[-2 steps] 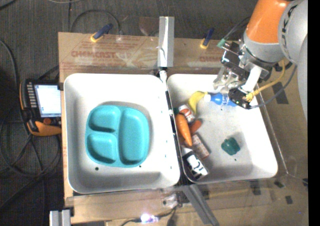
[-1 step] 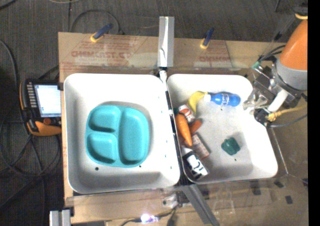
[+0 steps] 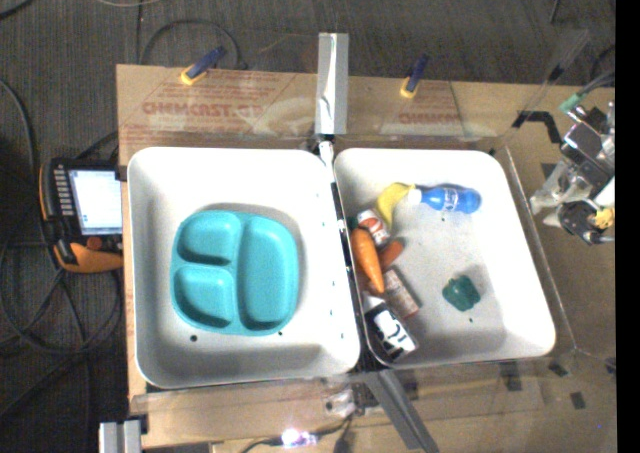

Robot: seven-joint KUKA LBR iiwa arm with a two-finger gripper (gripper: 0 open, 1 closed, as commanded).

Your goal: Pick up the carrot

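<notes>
Camera view shows us the carrot [image 3: 368,259] wedged against the right bin's [image 3: 505,326] left wall among clutter, ungrasped, with the jaws' state impossible to tell.

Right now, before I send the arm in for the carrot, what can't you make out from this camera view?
- Gripper: sits at the right edge outside the bins; finger state too small and cluttered to read.
- Carrot: lies along the right bin's left wall, packed among a small can and bottles; whether they touch it is unclear.
- Dark bottle: label too small to read.
- Green object: too small to identify.
</notes>
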